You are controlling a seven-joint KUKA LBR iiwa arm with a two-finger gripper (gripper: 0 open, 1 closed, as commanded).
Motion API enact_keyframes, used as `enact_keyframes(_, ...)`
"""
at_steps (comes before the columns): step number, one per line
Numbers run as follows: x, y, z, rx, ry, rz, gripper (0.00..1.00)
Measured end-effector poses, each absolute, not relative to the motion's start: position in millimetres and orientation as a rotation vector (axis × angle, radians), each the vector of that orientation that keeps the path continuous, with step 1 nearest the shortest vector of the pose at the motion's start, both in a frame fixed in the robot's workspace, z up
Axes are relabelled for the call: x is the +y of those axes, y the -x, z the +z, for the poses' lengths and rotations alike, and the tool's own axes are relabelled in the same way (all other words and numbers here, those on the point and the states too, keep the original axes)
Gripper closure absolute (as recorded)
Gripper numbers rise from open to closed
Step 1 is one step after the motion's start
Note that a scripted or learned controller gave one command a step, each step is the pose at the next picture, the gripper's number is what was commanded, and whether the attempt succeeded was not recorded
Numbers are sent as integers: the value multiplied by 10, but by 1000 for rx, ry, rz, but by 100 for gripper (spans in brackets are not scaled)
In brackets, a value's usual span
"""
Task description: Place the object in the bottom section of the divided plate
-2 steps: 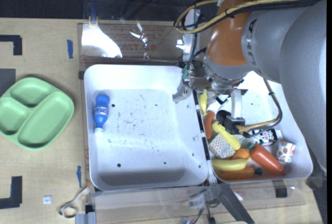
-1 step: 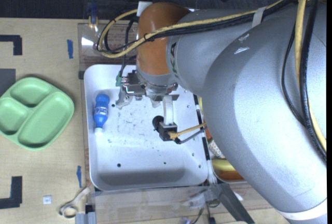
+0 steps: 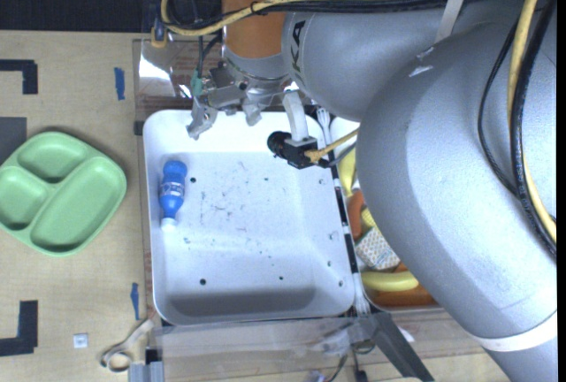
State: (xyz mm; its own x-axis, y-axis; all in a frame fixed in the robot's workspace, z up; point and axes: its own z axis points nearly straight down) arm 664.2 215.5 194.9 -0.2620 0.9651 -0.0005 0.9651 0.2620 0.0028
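A small blue bottle (image 3: 172, 189) lies on its side near the left wall of the left white bin (image 3: 256, 283). The green divided plate (image 3: 58, 191) rests on the bench to the left of that bin, with two small sections at its top and one long section at its lower right. My gripper (image 3: 224, 118) hangs over the bin's far left corner, above and to the right of the bottle and apart from it. Its two fingers (image 3: 195, 126) stand spread, open, with nothing between them.
The arm's grey bulk covers most of the right bin, where yellow (image 3: 389, 281) and orange (image 3: 355, 214) items peek out. A black cable fitting (image 3: 294, 148) hangs by the bin's right wall. Blue tape marks (image 3: 118, 82) and black corner marks (image 3: 25, 76) lie on the bench.
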Motion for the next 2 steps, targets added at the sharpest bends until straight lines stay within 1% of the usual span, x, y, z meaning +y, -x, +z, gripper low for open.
enact_keyframes(1,1742,-6663,2789,1631,-2685,0,0)
enact_keyframes(2,2113,-6157,2052,1452,-2788,-5,0)
